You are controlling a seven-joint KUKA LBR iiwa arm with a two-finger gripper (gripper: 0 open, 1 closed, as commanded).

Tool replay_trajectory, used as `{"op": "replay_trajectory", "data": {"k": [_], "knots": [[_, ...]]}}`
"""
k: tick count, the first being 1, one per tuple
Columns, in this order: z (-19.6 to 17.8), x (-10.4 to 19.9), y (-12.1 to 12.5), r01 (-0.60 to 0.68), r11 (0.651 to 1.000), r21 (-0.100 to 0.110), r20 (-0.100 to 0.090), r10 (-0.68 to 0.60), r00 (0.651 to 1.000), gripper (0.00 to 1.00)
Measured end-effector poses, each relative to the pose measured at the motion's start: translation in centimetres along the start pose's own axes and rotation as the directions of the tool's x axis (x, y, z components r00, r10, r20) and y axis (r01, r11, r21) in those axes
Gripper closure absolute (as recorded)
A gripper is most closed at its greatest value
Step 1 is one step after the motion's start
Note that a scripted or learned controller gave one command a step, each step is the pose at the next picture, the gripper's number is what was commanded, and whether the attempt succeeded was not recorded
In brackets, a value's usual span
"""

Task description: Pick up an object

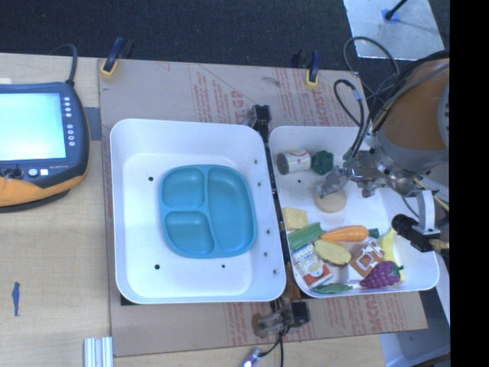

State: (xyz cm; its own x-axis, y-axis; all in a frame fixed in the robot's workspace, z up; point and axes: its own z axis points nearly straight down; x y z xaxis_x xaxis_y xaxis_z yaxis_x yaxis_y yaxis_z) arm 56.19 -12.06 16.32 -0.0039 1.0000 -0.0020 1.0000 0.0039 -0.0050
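The right white bin [284,140] holds several toy foods. My gripper [335,183] hangs over the bin's middle, just above a round tan disc [331,201], reaching in from the right. Behind it lie a small white can [294,161] and a dark green piece [322,160]. Toward the front are a yellow block [295,219], a green pod [304,235], an orange carrot [348,233], a yellow potato [332,251], a red-and-white packet [307,266], a brown box [367,258] and purple grapes [380,274]. Nothing is seen held.
The left white bin [130,205] carries a blue divided plate [206,209]. A teach pendant with a screen [34,140] lies at the bench's left. Clamps [113,56] hold the cardboard sheet at the back edge. Cables loop above the arm's wrist [367,75].
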Motion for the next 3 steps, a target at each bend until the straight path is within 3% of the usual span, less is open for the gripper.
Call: {"op": "replay_trajectory", "data": {"k": [1,2,3], "knots": [[-2.3,-3.8,-4.3,-0.002,1.000,0.000,-0.002,0.002,1.000,0.00],[7.3,-1.6,0.7,0.002,1.000,0.002,-0.002,-0.002,1.000,0.00],[6.1,-1.7,0.8,0.004,1.000,0.001,-0.001,-0.004,1.000,1.00]]}}
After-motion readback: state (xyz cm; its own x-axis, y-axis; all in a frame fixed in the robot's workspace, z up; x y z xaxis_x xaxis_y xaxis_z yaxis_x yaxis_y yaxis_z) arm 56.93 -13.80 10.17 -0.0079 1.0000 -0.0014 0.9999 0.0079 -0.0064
